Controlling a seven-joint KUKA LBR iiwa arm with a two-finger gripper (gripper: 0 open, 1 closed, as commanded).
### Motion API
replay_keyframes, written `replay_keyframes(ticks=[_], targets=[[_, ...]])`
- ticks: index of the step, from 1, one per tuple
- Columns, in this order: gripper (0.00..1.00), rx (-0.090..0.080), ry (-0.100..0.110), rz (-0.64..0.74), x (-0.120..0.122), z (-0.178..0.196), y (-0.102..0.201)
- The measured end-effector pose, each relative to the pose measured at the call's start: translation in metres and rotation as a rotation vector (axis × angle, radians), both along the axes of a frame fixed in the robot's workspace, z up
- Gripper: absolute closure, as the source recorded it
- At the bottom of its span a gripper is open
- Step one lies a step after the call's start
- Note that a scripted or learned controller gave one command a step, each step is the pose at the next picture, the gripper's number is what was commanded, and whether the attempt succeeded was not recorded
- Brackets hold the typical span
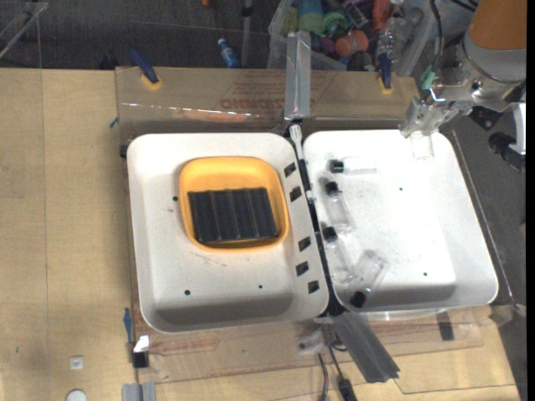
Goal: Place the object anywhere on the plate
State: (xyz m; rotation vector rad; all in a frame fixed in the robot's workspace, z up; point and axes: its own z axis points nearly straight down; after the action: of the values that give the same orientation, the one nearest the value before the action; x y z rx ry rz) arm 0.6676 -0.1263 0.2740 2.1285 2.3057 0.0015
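- Task judged complete or nearly so: a dark ribbed object [232, 215] is seen lying on the orange plate [194, 176], inside the left bin [150, 224].
- Object is placed toward the plate's near half, fully within the rim, flat, not tilted.
- Long axis is read as running left to right across the view; the ribs run crosswise to it, toward and away from the camera. No distinct front end can be told.
- End effector [422, 119] is noted well apart from the plate, above the far edge of the right bin [468, 224]. Translucent fingers are seen; whether they are spread or closed cannot be told. Nothing is seen between them.
- Several small clear, dark-capped items [334, 190] are noted scattered in the right bin.
- What is left: apparently nothing beyond retreat of the arm.
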Motion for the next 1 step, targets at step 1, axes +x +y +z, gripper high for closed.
replay_keyframes(ticks=[1], targets=[[1.0, -0.001, 0.0, 0.044, -0.0002, 0.0188, -0.0183]])
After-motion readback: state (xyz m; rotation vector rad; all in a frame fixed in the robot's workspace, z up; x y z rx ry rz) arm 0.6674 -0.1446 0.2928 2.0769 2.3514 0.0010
